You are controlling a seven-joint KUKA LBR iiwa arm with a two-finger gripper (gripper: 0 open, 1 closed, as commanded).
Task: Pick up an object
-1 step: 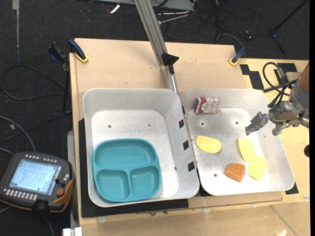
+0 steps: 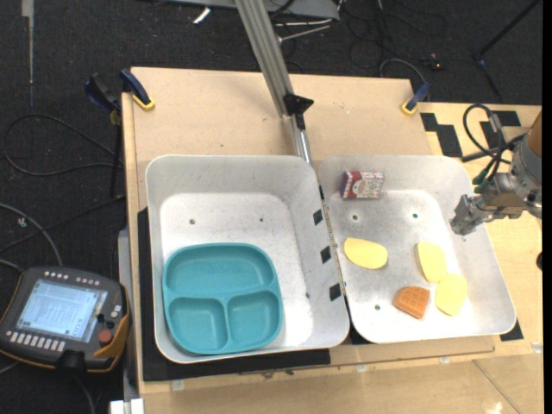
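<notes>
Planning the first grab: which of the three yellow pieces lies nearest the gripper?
The upper right yellow piece, just below-left of the gripper; the others sit further left and lower.

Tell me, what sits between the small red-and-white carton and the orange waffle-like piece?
In the camera view, a yellow oval piece lies roughly between the carton and the orange piece, slightly left of the direct line.

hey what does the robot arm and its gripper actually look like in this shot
The arm enters at the right edge as a grey metallic wrist section, with a brownish-orange patch above it at the frame edge. Black cables loop beside it. The gripper is a small grey metal piece at the arm's end, above the right bin. It is too small and blurred to make out markings.
</notes>
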